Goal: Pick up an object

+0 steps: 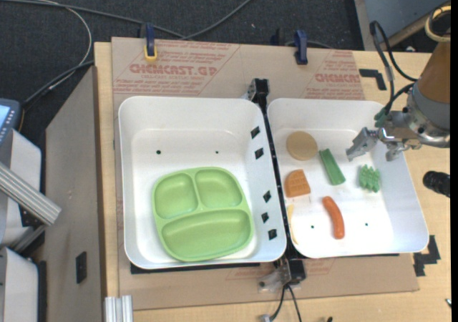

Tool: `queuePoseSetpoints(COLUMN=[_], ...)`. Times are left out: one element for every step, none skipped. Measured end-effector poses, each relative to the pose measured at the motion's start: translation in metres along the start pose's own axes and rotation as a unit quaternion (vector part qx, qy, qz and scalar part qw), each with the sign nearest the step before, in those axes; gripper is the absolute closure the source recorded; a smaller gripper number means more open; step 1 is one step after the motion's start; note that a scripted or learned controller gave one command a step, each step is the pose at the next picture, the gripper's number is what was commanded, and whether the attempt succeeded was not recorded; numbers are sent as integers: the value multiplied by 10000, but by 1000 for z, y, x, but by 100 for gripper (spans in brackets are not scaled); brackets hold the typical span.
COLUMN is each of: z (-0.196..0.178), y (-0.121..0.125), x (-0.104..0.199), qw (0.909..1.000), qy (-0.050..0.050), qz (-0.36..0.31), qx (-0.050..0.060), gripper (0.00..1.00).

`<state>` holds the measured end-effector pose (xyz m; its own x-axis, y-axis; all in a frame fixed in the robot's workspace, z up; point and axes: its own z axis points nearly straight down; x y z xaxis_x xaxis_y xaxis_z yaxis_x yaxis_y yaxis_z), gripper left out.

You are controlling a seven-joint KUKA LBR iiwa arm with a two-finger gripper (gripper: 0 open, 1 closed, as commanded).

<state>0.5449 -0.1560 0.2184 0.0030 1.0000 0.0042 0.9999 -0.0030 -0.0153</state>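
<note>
Gripper (373,139) fingers appear spread, pinching nothing, above the right bin (401,235) at its 2 o'clock corner. We locate the green stick (331,167) at the gripper's 8 o'clock, the green leafy piece (369,178) at 6 o'clock, both apart from it.

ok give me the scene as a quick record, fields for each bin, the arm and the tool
left bin: green tray with three compartments
right bin: tan disc, green stick, orange chunk, red sausage, green leafy piece
arm: reaches in from the right, over the right bin's far right corner
tool: above the bin, nothing seen between its fingers
nearest item to tool: green leafy piece
</note>
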Motion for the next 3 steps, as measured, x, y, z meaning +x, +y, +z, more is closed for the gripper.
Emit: queuePoseSetpoints(z=[-8,38,81], y=[3,9,13], x=[1,-5,0], qw=[10000,10000,10000], qy=[-13,-12,-11], qz=[-18,-13,-16], qx=[-70,-58,-56], gripper=[0,0,0])
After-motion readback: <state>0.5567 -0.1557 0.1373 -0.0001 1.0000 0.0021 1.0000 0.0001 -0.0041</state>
